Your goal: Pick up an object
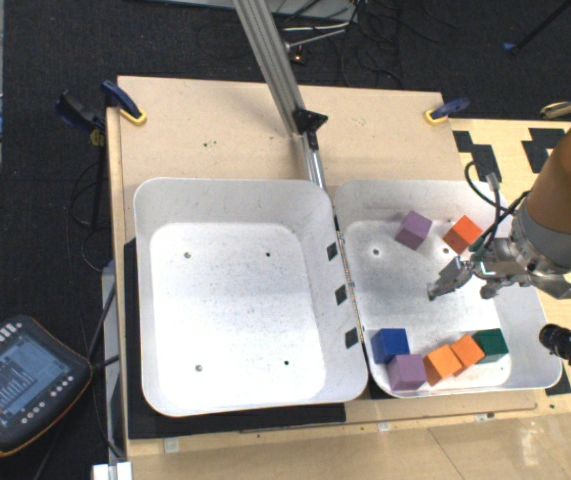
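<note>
Risk of closing on bare floor in the right bin point(365, 298), with the claw point(443, 284) hanging between blocks, touching none; grip state impossible to tell. Left bin point(155, 268) bare. Purple block point(414, 230) and orange block point(462, 235) near the claw; blue block point(390, 344) along the front wall.

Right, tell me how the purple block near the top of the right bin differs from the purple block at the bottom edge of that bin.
The upper purple cube-shaped block lies apart from the other blocks on the bin floor; the lower purple cube-shaped block sits wedged between a blue block and an orange block. The upper one lies away from the front wall; the lower one rests against the white bin's front wall. Both look alike in colour, shape and size.
</note>
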Tool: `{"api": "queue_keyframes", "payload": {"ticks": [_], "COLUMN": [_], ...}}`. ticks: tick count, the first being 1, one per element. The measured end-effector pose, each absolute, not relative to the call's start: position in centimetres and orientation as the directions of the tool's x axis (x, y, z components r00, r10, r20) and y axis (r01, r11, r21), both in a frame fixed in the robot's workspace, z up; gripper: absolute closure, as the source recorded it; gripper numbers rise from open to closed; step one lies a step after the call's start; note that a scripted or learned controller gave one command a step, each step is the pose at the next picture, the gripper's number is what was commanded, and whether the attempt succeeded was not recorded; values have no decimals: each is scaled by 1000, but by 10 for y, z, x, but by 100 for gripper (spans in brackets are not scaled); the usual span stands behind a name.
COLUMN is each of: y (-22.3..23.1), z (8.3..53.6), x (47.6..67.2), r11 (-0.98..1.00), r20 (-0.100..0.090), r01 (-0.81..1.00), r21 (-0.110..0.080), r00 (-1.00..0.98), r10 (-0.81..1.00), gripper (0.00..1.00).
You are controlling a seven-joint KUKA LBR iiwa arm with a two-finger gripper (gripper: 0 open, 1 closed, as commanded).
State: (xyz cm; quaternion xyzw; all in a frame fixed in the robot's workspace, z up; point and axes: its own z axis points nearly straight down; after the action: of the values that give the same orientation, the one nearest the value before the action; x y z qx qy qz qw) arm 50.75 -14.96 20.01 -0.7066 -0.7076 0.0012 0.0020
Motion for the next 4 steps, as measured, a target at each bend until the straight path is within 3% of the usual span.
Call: {"api": "queue_keyframes", "payload": {"ticks": [1, 3, 4], "y": [-150, -142, -142], "z": [202, 108, 95], "x": [508, 507, 507], "r11": [0, 0, -1], "r20": [0, 2, 0], "r01": [1000, 1000, 1000], "r21": [0, -5, -2], "r00": [0, 0, 1], "r10": [1000, 1000, 1000], "gripper": [0, 0, 0]}}
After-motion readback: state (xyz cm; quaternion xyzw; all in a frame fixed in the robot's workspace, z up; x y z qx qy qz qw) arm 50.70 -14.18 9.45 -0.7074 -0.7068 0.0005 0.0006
